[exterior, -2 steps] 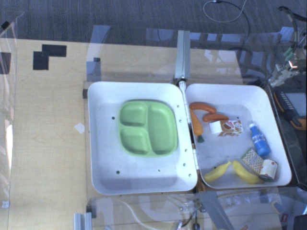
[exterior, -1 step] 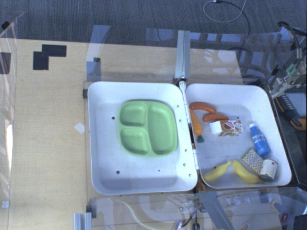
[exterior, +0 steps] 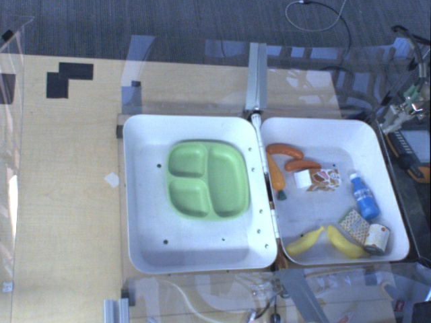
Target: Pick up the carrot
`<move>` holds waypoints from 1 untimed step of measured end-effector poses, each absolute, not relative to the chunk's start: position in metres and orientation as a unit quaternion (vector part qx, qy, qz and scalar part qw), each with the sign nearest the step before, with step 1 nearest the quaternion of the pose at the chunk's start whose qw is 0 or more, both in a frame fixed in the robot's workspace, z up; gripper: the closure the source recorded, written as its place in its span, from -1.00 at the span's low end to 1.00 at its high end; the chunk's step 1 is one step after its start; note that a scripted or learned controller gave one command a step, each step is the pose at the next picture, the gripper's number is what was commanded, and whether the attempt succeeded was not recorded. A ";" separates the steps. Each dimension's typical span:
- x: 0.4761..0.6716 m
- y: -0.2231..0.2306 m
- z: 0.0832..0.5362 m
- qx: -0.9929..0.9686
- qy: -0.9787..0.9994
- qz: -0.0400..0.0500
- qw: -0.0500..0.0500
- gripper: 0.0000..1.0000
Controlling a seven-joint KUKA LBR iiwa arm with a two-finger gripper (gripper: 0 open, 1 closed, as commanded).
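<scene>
A green divided plate (exterior: 205, 179) sits in the left bin (exterior: 145, 247); just past the divider, the carrot (exterior: 274, 173) lies untouched against the left wall of the right bin (exterior: 377, 155) – leafy tip toward the bottom of the frame (two sausages (exterior: 293, 158) just beside it). Farther right, a blue bottle (exterior: 363, 199) and bananas (exterior: 325, 241) – judged from this, the pick has yet to begin, with reach, grasp and lift all left

Arm (exterior: 412, 66): sits at R edge of view, upper part. Mostly cut off by frame; dark links w/ cabling visible. Gripper (exterior: 406, 110): at lower end of visible section, pale metal, angled toward L. Blurred and small, so finer detail can't be resolved.
</scene>
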State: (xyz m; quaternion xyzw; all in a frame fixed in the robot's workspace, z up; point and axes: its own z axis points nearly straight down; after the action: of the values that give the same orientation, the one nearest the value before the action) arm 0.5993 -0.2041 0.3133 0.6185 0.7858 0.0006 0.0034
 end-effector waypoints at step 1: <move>0.599 -0.204 0.313 0.618 0.786 0.001 0.003 -1.00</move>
State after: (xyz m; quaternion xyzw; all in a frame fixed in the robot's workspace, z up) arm 0.5993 -0.2041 0.3133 0.6185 0.7858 0.0006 0.0034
